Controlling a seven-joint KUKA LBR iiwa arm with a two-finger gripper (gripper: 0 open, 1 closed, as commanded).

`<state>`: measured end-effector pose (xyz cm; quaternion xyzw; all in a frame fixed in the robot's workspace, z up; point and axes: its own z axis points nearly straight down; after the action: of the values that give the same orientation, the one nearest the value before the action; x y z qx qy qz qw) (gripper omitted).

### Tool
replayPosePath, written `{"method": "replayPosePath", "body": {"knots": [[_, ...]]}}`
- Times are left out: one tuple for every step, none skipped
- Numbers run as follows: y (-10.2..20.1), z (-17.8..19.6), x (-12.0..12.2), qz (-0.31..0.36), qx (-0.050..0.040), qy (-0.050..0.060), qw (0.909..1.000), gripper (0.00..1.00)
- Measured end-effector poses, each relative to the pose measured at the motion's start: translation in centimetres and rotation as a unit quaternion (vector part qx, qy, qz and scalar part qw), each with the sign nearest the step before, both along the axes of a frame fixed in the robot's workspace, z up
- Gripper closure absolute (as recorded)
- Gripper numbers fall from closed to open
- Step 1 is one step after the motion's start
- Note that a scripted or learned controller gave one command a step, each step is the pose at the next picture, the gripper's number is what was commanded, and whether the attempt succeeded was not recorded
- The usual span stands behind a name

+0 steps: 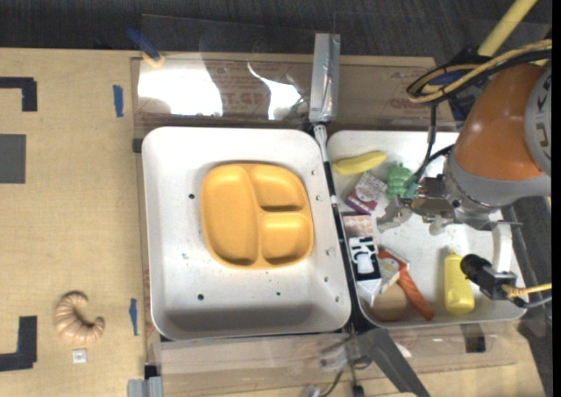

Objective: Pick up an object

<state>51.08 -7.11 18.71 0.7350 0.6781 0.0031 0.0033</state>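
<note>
The right bin (491,321) holds a loose pile of small objects: a yellow banana-shaped piece (359,162) near its far left corner, a green toy (400,180) beside it, crumpled packets (368,194) along the divider, an orange carrot-like piece (414,292) and a yellow block (457,284) toward the near edge. The gripper (423,204) hangs low over the middle of this bin, just right of the green toy, with the packets to its left. Whether anything sits in its grasp cannot be told from here. The nearest candidates lie left, close against the divider wall, leaving little side room; the yellow block, long axis running near to far, stands freer.
</note>
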Motion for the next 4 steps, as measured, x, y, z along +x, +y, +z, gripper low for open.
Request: {"method": "replayPosePath", "body": {"knots": [[-2.0, -8.7, 2.1, -0.015, 0.0007, -0.001, 0.9999, 0.00], [-2.4, -9.4, 7.8, 0.022, -0.0005, -0.003, 0.9998, 0.00], [-4.2, -5.6, 4.1, 0.101, 0.0002, 0.005, 0.9948, 0.00], [0.5, -0.1, 1.7, 0.121, 0.0000, 0.002, 0.9927, 0.00]]}}
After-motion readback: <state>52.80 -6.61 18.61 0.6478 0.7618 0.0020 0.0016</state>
